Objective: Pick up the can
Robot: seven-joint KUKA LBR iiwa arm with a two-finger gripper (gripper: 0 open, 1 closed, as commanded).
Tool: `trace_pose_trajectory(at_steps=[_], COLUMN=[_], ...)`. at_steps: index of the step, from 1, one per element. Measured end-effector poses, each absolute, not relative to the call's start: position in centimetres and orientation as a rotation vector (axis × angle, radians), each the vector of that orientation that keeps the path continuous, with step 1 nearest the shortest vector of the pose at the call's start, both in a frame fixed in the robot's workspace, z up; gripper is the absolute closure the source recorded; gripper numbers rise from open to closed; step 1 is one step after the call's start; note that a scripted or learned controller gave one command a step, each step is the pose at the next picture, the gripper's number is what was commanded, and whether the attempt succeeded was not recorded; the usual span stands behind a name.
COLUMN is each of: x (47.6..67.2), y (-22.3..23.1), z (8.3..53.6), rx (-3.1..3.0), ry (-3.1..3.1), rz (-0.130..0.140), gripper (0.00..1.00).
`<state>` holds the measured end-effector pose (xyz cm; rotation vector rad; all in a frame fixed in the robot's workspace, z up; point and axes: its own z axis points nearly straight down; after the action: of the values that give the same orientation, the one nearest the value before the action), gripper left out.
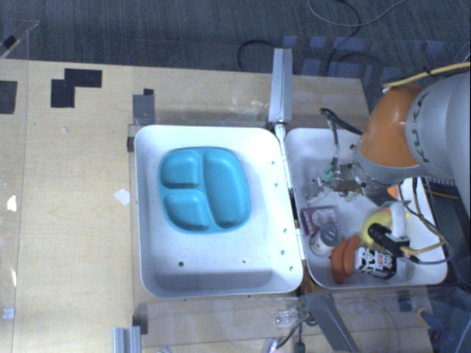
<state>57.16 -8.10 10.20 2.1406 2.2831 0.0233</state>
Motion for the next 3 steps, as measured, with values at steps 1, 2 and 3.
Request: trace_pose_trajectory(at_steps=[1, 2, 3], x=[55.3, 51.9, 59.2], y=[-6.9, -9.4, -11.8], z=[18.6, 10.6, 9.8], rx=[1.926, 2.031, 2.001], ry=[2.475, 2.381, 2.394], rz=[0.007, 0.014, 0.026], gripper=[0.00, 0.00, 0.00])
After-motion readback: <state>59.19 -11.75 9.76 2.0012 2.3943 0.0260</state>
